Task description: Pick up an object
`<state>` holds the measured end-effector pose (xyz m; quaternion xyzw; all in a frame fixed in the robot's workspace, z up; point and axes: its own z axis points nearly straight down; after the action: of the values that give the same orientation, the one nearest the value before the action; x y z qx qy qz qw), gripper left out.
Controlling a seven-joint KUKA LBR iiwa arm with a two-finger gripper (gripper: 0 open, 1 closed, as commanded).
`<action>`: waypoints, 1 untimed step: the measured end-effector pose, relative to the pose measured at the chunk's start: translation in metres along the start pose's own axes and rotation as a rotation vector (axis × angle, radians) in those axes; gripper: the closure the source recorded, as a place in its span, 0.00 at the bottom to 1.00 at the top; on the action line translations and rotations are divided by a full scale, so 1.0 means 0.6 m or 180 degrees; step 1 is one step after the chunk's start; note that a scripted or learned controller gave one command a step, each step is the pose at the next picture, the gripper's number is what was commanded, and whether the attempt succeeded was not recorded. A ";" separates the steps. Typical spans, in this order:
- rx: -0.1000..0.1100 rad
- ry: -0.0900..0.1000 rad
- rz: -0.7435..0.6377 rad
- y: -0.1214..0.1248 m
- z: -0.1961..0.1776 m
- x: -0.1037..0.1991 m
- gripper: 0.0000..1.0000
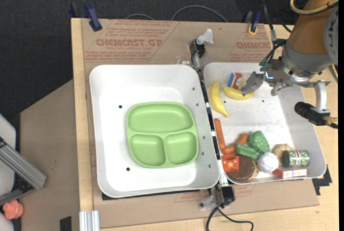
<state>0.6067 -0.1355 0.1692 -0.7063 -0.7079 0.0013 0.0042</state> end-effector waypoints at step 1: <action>0.0001 -0.0005 0.0022 -0.120 0.148 -0.024 0.00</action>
<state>0.5340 -0.1497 0.0808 -0.7087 -0.7055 0.0020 0.0038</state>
